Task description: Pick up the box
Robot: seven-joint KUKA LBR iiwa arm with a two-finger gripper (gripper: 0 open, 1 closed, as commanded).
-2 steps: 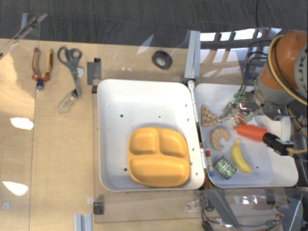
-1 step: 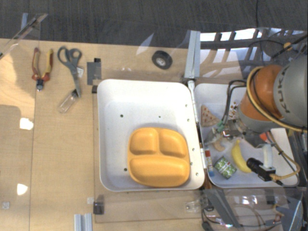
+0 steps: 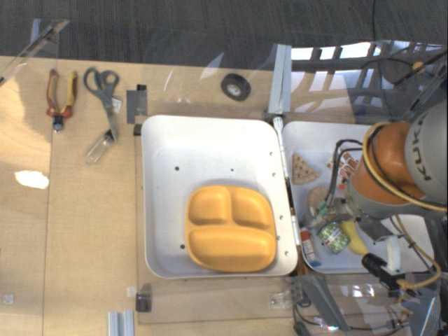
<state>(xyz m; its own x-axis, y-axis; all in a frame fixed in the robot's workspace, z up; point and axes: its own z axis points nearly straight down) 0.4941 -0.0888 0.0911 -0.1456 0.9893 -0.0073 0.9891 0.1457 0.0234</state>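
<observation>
The grey arm's gripper (image 3: pixel 326 214) hangs low inside the right shallow white bin (image 3: pixel 308 135); whether it grips anything cannot be told. This looks like the approach step. Next it likely needs to centre on the small green-printed box (image 3: pixel 334 238) near that bin's front wall.

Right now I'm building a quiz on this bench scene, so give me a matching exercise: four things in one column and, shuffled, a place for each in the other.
Things:
1. yellow divided tray
2. scissors
3. roll of black tape
4. pizza slice

Places:
A. on the bench, beyond the left bin's far edge
B. in the right bin, near its left wall
C. in the left bin
D. on the bench, left of both bins, beside the red-handled pliers

Pairs: 1-C, 2-D, 3-A, 4-B
</observation>
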